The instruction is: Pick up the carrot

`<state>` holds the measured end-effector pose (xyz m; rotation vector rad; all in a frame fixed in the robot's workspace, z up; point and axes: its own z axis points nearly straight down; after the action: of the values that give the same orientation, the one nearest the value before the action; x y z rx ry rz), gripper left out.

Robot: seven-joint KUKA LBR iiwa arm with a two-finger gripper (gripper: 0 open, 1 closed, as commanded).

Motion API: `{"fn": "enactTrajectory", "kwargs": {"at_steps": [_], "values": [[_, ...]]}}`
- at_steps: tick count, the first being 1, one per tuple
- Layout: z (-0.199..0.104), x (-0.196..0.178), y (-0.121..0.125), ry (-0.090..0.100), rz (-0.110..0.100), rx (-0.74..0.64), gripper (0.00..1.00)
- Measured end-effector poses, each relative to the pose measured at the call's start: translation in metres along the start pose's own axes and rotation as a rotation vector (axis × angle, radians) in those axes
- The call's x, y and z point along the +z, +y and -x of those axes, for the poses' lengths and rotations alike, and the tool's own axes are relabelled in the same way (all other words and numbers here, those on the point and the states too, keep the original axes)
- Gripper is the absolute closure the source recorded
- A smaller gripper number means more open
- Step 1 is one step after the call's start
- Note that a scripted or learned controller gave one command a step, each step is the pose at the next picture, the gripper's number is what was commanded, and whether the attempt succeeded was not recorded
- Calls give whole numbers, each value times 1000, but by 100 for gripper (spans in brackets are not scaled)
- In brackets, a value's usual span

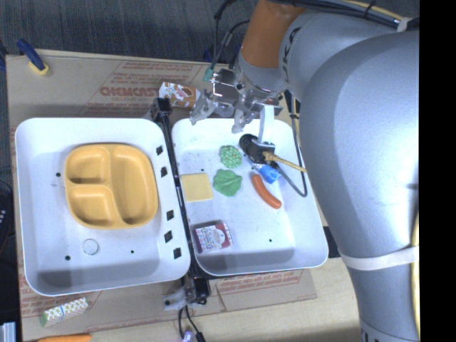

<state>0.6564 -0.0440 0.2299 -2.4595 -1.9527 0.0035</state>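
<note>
In the right bin, carrot lies below gripper.

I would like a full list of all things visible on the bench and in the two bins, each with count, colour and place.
bins: 2, white, side by side on the bench; left bin, right bin
divided tray: 1, yellow, in the left bin
carrot: 1, orange, right side of the right bin
cheese slice: 1, pale yellow, left part of the right bin
leafy item: 1, green, middle of the right bin
round bumpy item: 1, green, just above the leafy item
packet: 1, dark red, near the front of the right bin
blue item: 1, beside the carrot's upper end
arm: 1, grey with orange band, entering from the right
gripper: 1, metallic, over the right bin's far edge
</note>
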Motion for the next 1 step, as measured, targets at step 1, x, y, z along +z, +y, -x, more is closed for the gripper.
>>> {"fn": "enactTrajectory", "kwargs": {"at_steps": [1], "values": [[-1, -10, 0, -1, -3, -9, 100]]}}
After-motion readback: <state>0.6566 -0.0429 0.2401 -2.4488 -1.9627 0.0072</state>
